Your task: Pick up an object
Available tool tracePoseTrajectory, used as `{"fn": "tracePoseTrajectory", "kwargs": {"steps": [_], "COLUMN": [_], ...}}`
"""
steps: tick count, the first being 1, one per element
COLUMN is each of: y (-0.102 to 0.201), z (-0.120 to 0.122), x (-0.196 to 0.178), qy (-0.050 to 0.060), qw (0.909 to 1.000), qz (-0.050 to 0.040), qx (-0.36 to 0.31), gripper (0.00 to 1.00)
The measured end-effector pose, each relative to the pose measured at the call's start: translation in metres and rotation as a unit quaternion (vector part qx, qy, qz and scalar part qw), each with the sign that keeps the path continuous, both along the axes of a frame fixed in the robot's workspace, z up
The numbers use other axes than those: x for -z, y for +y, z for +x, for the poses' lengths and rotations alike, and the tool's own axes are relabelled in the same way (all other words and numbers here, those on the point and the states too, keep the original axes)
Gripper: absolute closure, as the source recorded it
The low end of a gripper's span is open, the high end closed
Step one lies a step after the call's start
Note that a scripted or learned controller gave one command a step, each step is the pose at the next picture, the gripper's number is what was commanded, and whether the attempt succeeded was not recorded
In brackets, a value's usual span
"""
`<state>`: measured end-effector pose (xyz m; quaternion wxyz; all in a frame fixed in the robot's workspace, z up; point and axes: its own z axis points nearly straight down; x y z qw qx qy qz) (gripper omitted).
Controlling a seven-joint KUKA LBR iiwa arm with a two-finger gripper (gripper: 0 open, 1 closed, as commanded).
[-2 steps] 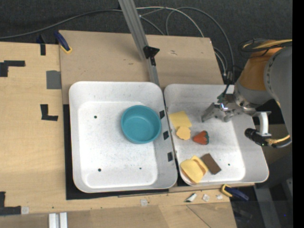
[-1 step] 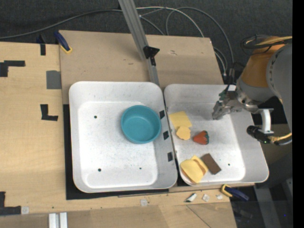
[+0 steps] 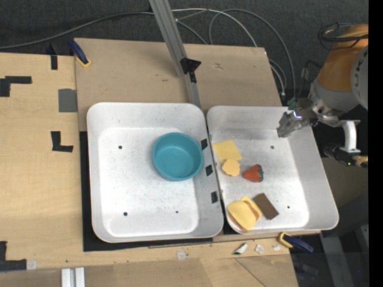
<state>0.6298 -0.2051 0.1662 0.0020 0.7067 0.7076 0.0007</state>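
My gripper [image 3: 288, 125] hangs over the upper right corner of the right bin [image 3: 302, 172], with nothing visible between its fingers. Lower in that bin lie a flat yellow square piece [image 3: 227, 150], a small round yellow piece [image 3: 231, 168] just below it, and a red strawberry-like toy [image 3: 254, 173] to their right. Near the bin's front edge sit a yellow rounded block [image 3: 242, 213] and a brown rectangular bar [image 3: 266, 206] touching it. All these objects lie well left of and below the gripper.
The left bin [image 3: 114, 202] holds a blue bowl [image 3: 176, 155]. A grey slanted pole [image 3: 173, 37] crosses above the seam between the bins. Cables loop across the dark floor behind the bench. Small clamps sit at the bench corners.
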Motion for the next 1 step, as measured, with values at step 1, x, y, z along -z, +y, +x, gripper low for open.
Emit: {"fn": "tracePoseTrajectory", "kwargs": {"steps": [1], "y": [0.0002], "z": [0.001], "x": [-0.0534], "qy": [0.0], "qw": [1.0], "qz": [0.0], "qx": [0.0], "gripper": [1.0]}}
